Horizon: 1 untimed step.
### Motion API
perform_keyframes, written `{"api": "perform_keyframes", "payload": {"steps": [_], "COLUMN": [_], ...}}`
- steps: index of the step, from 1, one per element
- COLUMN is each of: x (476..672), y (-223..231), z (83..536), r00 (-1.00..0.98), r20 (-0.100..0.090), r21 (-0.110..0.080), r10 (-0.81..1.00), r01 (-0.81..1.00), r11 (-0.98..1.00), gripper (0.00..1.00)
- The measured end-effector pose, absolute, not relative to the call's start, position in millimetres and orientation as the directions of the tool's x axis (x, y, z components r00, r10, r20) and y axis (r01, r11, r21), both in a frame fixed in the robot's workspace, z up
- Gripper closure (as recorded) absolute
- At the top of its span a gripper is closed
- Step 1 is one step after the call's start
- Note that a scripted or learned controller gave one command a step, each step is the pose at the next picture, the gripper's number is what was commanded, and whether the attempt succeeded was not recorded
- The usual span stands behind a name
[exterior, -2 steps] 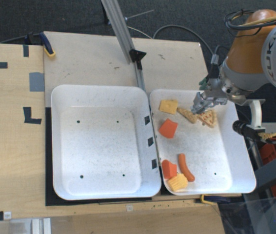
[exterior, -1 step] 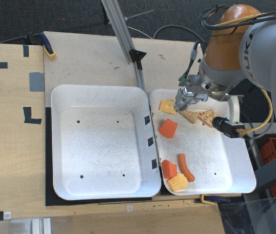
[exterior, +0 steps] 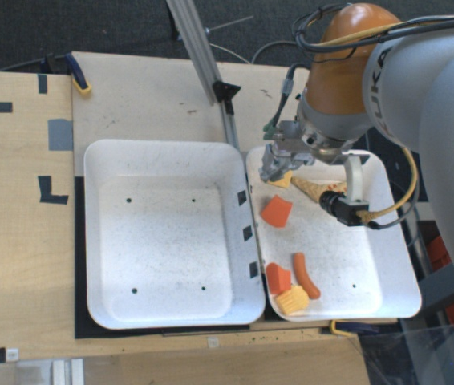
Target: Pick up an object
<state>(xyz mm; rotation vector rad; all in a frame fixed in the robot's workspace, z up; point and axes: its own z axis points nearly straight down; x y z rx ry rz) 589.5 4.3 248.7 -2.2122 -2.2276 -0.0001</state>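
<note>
My gripper point(exterior: 276, 167) hangs over the far left corner of the right bin point(exterior: 387, 295), just above a tan cone-shaped piece point(exterior: 314, 188) that lies partly under the wrist. An orange block point(exterior: 276, 212) sits a little in front of the gripper, apart from it. Near the bin's front left lie a second orange block point(exterior: 277, 277), a yellow ridged piece point(exterior: 293, 300) and an orange-red sausage point(exterior: 306, 275). Nothing shows between the gripper's tips.
The left bin point(exterior: 99, 215) stands beside the right one, their rims meeting at a divider with black clips point(exterior: 247, 233). A slanted metal pole point(exterior: 203, 54) rises behind the bins. Cables point(exterior: 387, 211) loop from the wrist over the right bin.
</note>
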Motion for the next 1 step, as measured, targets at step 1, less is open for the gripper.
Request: {"api": "perform_keyframes", "payload": {"steps": [1], "x": [593.8], "y": [55.7], "z": [244.4], "r00": [-0.007], "r20": [0.001], "r21": [-0.002], "r10": [1.0], "r01": [1.0], "r11": [0.007], "gripper": [1.0]}}
